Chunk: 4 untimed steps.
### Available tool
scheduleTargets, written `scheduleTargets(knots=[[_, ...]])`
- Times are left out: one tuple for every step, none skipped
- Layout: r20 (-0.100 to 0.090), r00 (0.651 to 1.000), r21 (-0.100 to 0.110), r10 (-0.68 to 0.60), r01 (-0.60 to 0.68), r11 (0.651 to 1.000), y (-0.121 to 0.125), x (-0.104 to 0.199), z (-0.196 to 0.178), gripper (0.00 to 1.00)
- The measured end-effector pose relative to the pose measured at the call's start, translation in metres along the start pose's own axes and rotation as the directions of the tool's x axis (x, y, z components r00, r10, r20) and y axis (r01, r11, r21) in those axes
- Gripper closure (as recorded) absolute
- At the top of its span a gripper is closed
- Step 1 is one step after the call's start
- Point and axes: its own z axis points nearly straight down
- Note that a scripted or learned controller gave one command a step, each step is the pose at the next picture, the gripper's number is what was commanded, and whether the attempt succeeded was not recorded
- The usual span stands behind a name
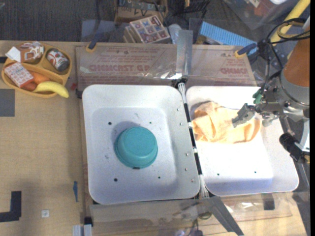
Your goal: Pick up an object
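A crumpled yellow-orange cloth [216, 124] lies in the upper left of the right bin [246, 176]. A teal bowl [137, 147] sits upside down in the middle of the left bin [98, 107]. My gripper [254, 120] reaches in from the right and hangs over the cloth's right end. It is open, with one grey finger [241, 116] over the cloth and the other near the cloth's right edge. Nothing is between the fingers.
A yellow tray [10, 75] with a banana and toy food stands at the far left of the bench. Cardboard and clutter lie behind the bins. The arm's cables hang at the upper right.
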Motion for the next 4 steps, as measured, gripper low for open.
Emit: scheduleTargets(knots=[[0.003, 0.983, -0.004, -0.186, 0.186, 0.983, 0.025, -0.077, 0.036, 0.0], [0.001, 0.98, -0.001, -0.197, 0.197, 0.98, 0.008, -0.072, 0.141, 0.0], [0.006, 0.975, -0.011, -0.224, 0.224, 0.975, 0.099, -0.085, 0.179, 0.0], [0.004, 0.95, -0.009, -0.311, 0.311, 0.95, 0.073, -0.096, 0.179, 0.0]])
